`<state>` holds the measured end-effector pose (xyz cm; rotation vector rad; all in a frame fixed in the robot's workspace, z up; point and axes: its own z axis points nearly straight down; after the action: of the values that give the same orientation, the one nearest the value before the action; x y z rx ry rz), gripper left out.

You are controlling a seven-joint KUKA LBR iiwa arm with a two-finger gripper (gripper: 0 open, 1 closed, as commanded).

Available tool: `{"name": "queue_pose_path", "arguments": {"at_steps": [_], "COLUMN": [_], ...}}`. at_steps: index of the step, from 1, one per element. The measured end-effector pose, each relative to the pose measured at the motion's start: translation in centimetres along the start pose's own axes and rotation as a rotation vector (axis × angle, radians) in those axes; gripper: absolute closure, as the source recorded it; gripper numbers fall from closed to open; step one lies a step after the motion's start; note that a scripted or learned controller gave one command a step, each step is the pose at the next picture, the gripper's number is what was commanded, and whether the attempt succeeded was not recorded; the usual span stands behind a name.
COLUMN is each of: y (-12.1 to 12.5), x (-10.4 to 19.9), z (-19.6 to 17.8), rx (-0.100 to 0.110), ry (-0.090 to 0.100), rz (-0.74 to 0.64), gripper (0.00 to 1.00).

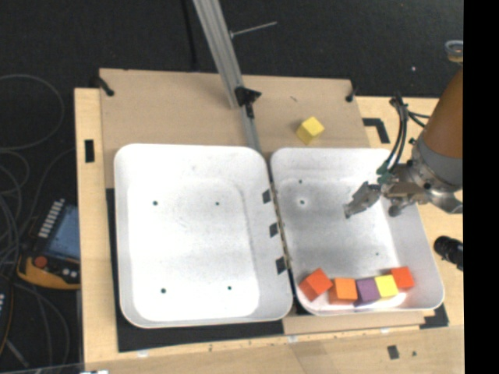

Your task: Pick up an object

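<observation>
Blocks to pick from, five in a row along the near wall of the right bin (405, 232), at about five o'clock in the view: red-orange block (315, 284), orange block (342, 288), purple block (366, 289), yellow block (386, 286), second red-orange block (402, 277). Probably slid there together, pressed against the rim and touching one another, so awkward to grasp singly. Gripper (363, 202) at about three o'clock, hanging over bare bin floor, well apart from the row. Fingers dark and blurred against the white floor; open or closed cannot be told, nothing visible between them. Outward from the gripper: grey wrist, then orange band (448, 127) at the view's right. Left bin (195, 232) beside it, touching at the middle. Stray yellow cube (309, 129) on the bench (156, 100) at about one o'clock, outside both bins. No brands, labels or readable writing anywhere.
</observation>
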<state>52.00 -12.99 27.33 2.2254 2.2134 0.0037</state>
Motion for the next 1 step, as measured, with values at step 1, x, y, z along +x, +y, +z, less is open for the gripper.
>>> {"name": "queue_pose_path", "arguments": {"at_steps": [1], "y": [4.89], "x": [-5.48], "z": [8.64], "rx": [0.008], "ry": [-0.003], "rz": [-0.002], "gripper": [0.0]}}
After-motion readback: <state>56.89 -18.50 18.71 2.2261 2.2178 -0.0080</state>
